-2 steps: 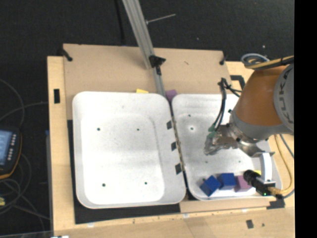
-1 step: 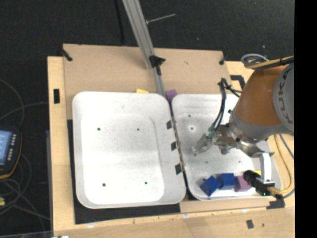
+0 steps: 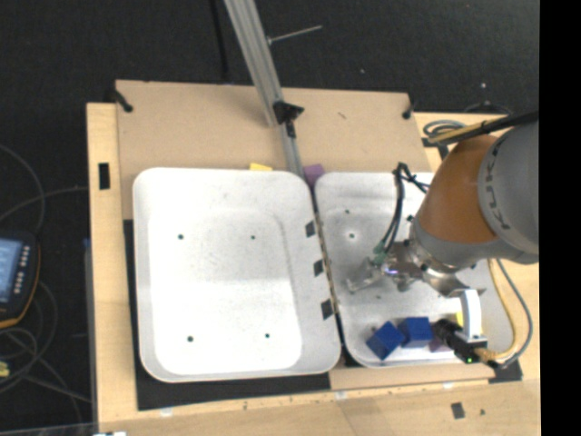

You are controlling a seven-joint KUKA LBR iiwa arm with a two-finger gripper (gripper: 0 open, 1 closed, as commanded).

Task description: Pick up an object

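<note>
Two blue blocks (image 3: 399,334) lie close together near the front edge of the right bin (image 3: 359,198), one a little ahead and to the left of the other, with a small dark purple piece (image 3: 439,339) just beside them on the right. These look like the likeliest things to pick. Their shared long line runs roughly left to right across the bin floor.

The gripper (image 3: 363,278) hangs above the middle of the same bin, near the wall shared with the left bin. From it, the blocks lie toward the front of the bench and somewhat to the right, near but clearly apart. Nothing sits between the metal fingers; whether they stand open or closed is too blurred to tell. The coming move, as I judge it, calls for a shift toward the front edge and a drop onto one block; the bin's front wall and the neighbouring block leave little room for the fingers.

The grey arm (image 3: 481,207) with its orange band covers much of the right bin's right side. The left bin (image 3: 154,271) is a speckled white tray. Both rest on a tan bench (image 3: 200,116), over a dark floor with cables.
</note>
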